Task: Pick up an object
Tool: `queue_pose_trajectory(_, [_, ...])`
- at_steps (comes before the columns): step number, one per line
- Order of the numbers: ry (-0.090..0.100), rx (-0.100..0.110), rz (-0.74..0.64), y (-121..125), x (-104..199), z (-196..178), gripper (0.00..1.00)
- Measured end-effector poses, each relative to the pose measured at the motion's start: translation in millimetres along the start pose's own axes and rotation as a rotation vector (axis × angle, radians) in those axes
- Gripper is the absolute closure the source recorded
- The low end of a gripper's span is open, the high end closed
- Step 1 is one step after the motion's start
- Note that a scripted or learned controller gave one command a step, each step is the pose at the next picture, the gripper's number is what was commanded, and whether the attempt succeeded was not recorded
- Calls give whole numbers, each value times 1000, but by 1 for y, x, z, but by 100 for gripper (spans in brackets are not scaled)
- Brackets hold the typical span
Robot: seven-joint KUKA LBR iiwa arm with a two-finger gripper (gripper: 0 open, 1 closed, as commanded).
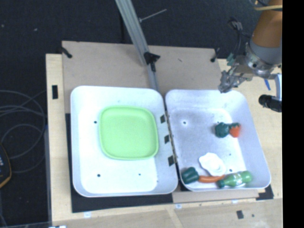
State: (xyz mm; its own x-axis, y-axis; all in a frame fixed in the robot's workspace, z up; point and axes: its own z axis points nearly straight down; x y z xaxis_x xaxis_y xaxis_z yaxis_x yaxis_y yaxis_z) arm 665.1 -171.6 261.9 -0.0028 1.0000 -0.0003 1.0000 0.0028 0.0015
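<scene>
**Gripper at the far rim of the right bin, objects lie nearer**

The gripper [227, 85] hangs over the far edge of the right bin [190, 103], close to its far right corner. It is small and dark in this view, and I cannot tell if its fingers are apart or together. Nothing is seen between them.

The objects for picking are all in the right bin. A dark green piece [221, 129] with an orange piece [234, 130] touching its right side lies in the middle-right part; together they make a short shape with the long axis left to right. This pair is the nearest to the gripper, but still well apart from it, toward the near side.

Along the near wall lies a green bottle [235, 179] on its side, long axis almost left to right, slightly tilted; which end is the neck I cannot tell. An orange stick [210, 178] lies just left of it, pointing the same way. A white lump [212, 164] sits just behind the stick, and a dark green block [189, 175] is in the near left corner.

The left bin [85, 108] holds a light green plate [128, 132], flat, near its middle.

No label or writing can be read on any object.
</scene>
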Motion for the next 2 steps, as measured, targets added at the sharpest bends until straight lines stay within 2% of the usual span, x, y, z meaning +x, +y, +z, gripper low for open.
queue_pose_trajectory(2, [1,1,0,-3,109,12,100])
